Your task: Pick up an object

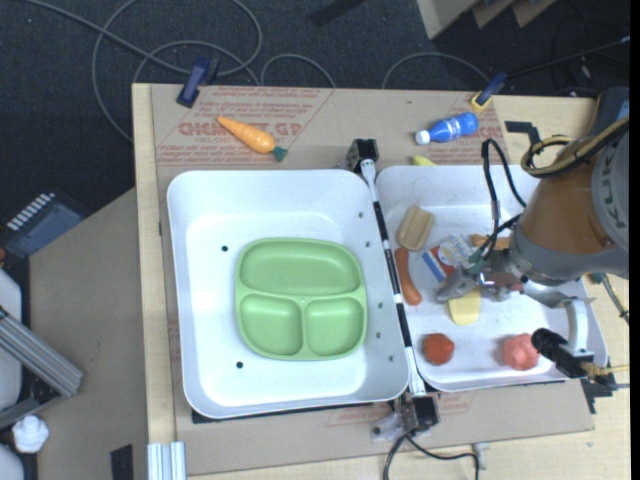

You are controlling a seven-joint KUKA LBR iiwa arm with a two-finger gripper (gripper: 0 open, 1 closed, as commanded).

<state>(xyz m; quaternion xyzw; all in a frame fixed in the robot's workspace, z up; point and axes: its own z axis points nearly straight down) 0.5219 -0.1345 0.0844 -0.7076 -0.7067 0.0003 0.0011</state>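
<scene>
While the arm is reaching in from the right, the gripper (462,286) is hanging low in the right bin (560,183), right over a yellow block (465,311). Its fingers are looking spread apart, with nothing between them. The yellow block is lying near the middle of that bin, just beside a long orange sausage toy (407,277). To grab well, I think the fingers should be going straight down on both sides of the block, then squeezing slowly so it is not sliding away.
</scene>
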